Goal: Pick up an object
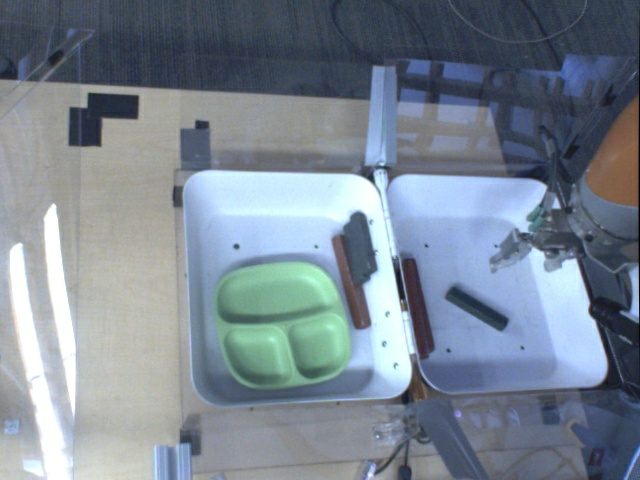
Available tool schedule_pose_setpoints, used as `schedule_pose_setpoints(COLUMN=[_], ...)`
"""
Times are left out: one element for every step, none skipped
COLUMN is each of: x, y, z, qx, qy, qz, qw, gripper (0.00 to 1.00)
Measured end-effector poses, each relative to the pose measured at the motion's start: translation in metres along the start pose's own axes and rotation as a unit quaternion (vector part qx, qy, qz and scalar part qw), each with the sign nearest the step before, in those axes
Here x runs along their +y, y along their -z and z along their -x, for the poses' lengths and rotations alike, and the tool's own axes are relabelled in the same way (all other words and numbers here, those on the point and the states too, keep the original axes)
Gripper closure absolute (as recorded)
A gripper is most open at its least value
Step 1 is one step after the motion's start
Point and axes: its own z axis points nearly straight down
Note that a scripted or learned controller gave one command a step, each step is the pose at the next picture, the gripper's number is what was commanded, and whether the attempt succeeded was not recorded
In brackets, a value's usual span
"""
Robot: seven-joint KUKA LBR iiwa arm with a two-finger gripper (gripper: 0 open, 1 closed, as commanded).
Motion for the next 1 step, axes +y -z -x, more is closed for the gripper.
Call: schedule_pose_setpoints(x=[-0.0311], y=[-0.1101], z=[-0.0057], qx=[0.0], qy=[-0.03], qz=[0.002], qw=[0.9996], gripper=[0.0])
